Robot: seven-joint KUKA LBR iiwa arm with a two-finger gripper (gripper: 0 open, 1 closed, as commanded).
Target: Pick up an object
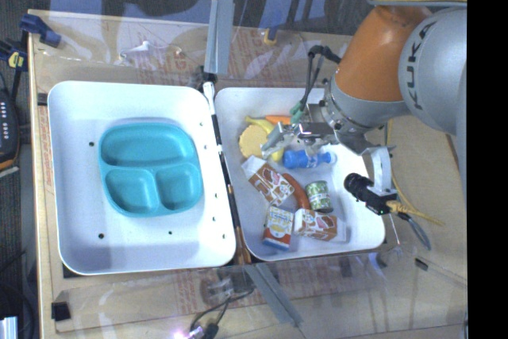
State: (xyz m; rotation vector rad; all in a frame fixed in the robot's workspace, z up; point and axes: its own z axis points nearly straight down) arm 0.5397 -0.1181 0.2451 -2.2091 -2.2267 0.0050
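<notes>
My gripper (287,140) hangs low in the right bin (361,230), over its upper middle, just above a blue bottle (308,159) and beside a yellow piece (252,140). An orange piece (277,121) lies at the bin's far side. Below these lie a brown sausage-like piece (292,185), a small green can (318,195), a patterned packet (270,185), a small carton (278,228) and another packet (319,225). I see nothing clearly between the fingers.
The left bin (71,234) holds a teal divided tray (151,167). The arm's grey and orange body (397,59) covers the right bin's upper right corner. A black fitting (361,188) juts over that bin's right side.
</notes>
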